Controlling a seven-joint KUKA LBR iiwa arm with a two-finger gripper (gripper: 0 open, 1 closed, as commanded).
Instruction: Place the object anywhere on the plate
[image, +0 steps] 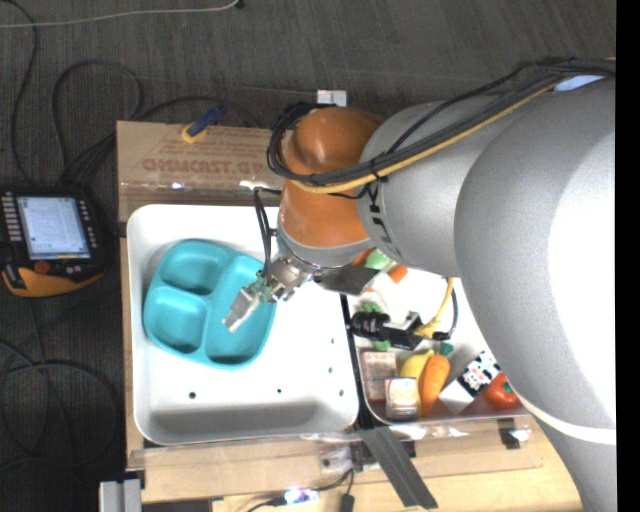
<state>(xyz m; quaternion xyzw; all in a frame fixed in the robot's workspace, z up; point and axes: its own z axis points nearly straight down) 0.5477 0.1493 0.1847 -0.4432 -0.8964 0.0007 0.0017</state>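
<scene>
Turquoise divided plate lies in the left bin, and the gripper hangs over its right compartment, probably to release. No object is visible between its fingers; whether they are spread or pressed together, I cannot tell.

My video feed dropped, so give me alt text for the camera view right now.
The grey arm's hand hangs over the right edge of a turquoise, three-compartment plastic plate in the left white bin. The right white bin holds toy food, including an orange plastic carrot.
</scene>
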